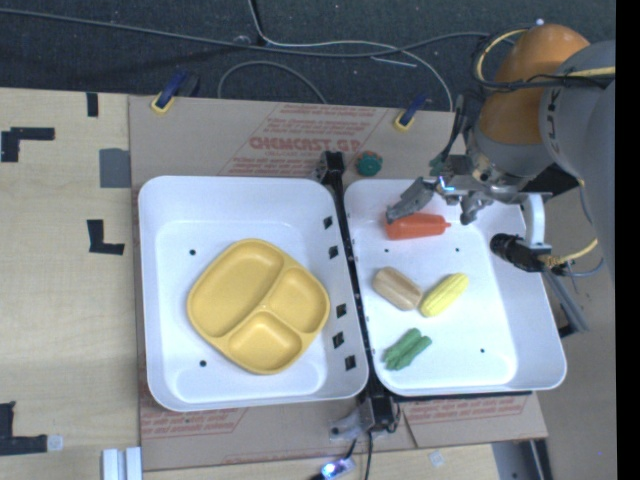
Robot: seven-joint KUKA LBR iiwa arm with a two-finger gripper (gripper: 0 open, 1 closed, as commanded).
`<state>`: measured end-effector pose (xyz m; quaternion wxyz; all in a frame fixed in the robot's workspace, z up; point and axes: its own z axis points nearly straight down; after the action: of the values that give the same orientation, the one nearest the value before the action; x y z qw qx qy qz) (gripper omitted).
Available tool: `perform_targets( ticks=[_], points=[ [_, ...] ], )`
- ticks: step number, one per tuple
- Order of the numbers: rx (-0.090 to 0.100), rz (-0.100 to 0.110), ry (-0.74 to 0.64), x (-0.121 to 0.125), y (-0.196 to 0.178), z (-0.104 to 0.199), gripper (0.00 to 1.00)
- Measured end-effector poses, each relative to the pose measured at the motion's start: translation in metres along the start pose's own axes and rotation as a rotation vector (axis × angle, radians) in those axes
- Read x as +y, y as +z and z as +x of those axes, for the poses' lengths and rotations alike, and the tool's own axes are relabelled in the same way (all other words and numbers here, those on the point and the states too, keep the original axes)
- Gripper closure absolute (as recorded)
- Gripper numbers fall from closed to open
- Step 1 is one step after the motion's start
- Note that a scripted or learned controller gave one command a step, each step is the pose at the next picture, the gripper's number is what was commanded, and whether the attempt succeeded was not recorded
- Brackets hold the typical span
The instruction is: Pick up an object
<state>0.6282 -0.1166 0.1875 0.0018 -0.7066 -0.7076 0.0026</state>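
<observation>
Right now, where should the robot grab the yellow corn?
Probably across the middle of the corn, coming straight down from above. It lies flat and slanted in the right bin, so the tool should close across its narrow width. Mind the tan bread roll right beside its lower-left end.

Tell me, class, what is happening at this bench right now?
A grey robot arm reaches in from the right, and its gripper hovers just above an orange carrot at the top of the right bin. Nothing is lifted yet. A tan bread roll, a yellow corn cob and a green vegetable lie lower in that bin. The left bin holds a yellow divided plate.
</observation>
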Motion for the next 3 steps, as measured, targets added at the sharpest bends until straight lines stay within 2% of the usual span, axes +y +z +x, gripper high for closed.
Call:
perform_targets(
  ticks=[2,3],
  points=[
    [0.0,0.002,0.0,-0.002,0.101,-0.004,0.0],
    [0.0,-0.003,-0.001,-0.001,0.087,-0.004,1.0]
  ],
)
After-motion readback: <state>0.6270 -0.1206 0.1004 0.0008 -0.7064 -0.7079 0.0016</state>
